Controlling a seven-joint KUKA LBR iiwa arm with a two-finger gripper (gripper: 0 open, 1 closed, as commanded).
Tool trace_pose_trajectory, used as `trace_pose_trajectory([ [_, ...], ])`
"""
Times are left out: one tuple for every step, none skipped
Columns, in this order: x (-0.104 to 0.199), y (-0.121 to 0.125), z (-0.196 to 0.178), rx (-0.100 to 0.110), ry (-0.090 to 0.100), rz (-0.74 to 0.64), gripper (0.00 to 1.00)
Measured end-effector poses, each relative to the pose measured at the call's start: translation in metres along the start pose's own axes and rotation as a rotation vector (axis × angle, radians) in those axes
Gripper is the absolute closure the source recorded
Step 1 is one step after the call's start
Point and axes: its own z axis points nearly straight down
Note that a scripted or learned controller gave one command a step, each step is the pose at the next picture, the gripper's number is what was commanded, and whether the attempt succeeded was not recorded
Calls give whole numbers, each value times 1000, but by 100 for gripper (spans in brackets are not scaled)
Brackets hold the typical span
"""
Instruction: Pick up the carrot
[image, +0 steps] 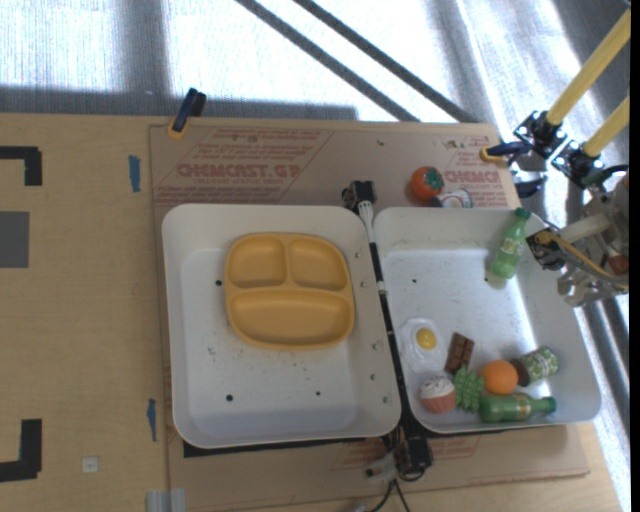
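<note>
Overhead, the counter (70, 330) carries a cardboard sheet (250, 160) printed with red lettering, and two shallow white bins sit side by side on it. A small clamp with an orange handle (186, 110) grips the sheet's far left corner. The left bin (200, 400) holds a yellow divided plate (289, 288) with two small compartments on the far side and one long one on the near side; the plate lies toward the bin's far half. Black clips sit at the far end (358, 192) and the near end (415, 455) of the seam between the bins. Beyond the right bin (440, 260), a toy tomato (426, 184) rests on the cardboard. Inside the right bin, a fried egg (424, 338) lies near the left wall, with a brown chocolate piece (459, 352) just beside it and a cupcake (437, 394) nearer the front. The carrot (499, 378), orange with green leaves to its left, lies in the near right corner, touching a green bottle (515, 407) lying on its side along the front wall; a small green-labelled jar (540, 363) lies just to the carrot's right. A second green bottle (507, 245) lies tilted in the far part of the bin. The end effector (585, 268) appears as a metallic assembly past the bin's right rim, well apart from the carrot; whether it is spread or closed cannot be told.
</note>
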Motion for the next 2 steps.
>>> trace_pose_trajectory([
  [-36,12,-67,-5,3,-165,100],
  [-67,4,-35,2,0,5,100],
])
